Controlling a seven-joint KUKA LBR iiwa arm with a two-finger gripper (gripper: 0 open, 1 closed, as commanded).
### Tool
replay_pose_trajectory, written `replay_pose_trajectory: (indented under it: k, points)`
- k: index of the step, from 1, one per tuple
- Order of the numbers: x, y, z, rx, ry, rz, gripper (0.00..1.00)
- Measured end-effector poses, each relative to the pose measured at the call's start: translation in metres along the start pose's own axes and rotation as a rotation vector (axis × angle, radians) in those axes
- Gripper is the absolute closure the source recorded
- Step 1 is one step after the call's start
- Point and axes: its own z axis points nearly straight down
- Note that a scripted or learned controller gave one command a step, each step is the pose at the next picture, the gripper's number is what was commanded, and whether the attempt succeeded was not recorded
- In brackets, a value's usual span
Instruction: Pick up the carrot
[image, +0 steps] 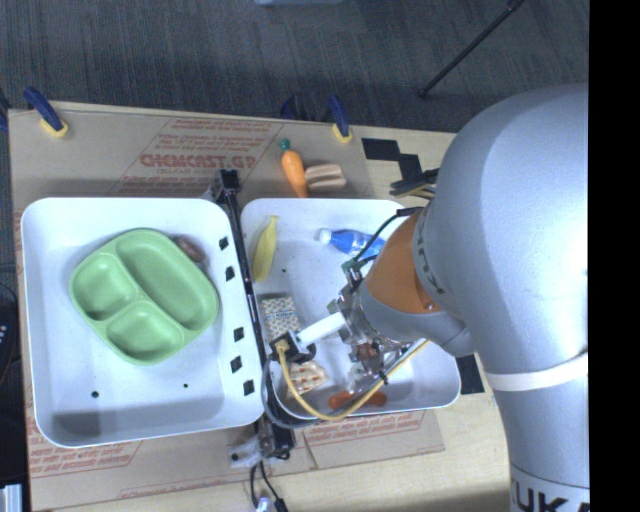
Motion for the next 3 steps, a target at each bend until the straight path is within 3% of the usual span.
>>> replay_pose_trajectory:
  k: [1, 2, 3]
  points:
    - [-0.004, -0.002, -0.007, 0.016, -0.017, -0.003, 1.00]
    - [0.008, -0.064, -0.096, 0.016, -0.023, 0.003, 1.00]
    - [0.027, -0.125, -0.118, 0.016, -0.024, -0.050, 1.00]
